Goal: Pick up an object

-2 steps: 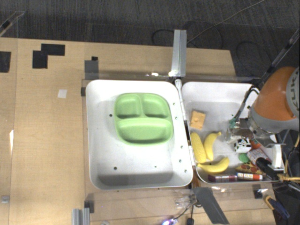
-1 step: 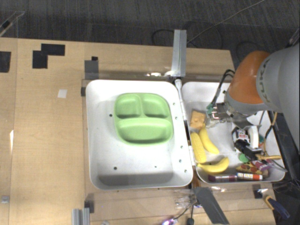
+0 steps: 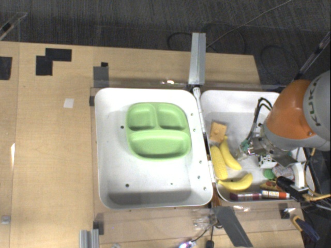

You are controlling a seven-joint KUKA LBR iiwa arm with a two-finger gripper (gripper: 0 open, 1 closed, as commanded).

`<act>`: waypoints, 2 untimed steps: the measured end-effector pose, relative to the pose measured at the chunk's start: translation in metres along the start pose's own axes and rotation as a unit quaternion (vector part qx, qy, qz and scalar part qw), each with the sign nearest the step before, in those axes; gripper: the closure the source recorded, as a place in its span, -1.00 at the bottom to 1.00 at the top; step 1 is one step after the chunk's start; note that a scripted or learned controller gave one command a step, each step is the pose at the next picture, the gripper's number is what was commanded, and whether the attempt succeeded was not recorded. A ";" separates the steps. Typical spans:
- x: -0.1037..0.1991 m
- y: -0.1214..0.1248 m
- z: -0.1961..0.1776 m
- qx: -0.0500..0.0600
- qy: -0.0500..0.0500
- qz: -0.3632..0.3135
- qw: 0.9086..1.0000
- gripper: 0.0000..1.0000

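Note:
The right bin (image 3: pixel 232 105) holds a tan cracker-like square (image 3: pixel 218 132), a yellow corn cob (image 3: pixel 219 163) and two bananas, one upright (image 3: pixel 230 157) and one curved along the front (image 3: pixel 239 181). A dark red marker (image 3: pixel 247 196) and a white-and-orange marker (image 3: pixel 274 194) lie at the bin's front wall. A small green piece (image 3: pixel 269 173) sits near the right side. My gripper (image 3: pixel 252 148) hangs low over the right bin's middle, just right of the upright banana, under the orange wrist band (image 3: pixel 289 118). Nothing shows between its tips.
The left bin (image 3: pixel 111 154) carries a green divided plate (image 3: pixel 156 129) in its upper half. A metal post (image 3: pixel 197 58) stands at the back between the bins. Cables trail at the right edge, and the bench to the left is bare wood.

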State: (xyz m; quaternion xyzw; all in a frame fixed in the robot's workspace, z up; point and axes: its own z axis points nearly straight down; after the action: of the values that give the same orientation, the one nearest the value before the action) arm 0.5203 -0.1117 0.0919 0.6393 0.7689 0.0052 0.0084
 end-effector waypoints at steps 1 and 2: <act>-0.001 0.097 0.003 0.001 0.001 -0.059 0.998 -1.00; -0.039 -0.037 0.000 0.002 -0.001 -0.024 1.000 -1.00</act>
State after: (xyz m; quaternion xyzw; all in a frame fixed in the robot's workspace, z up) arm 0.4915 -0.1570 0.0915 0.6208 0.7839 0.0024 0.0080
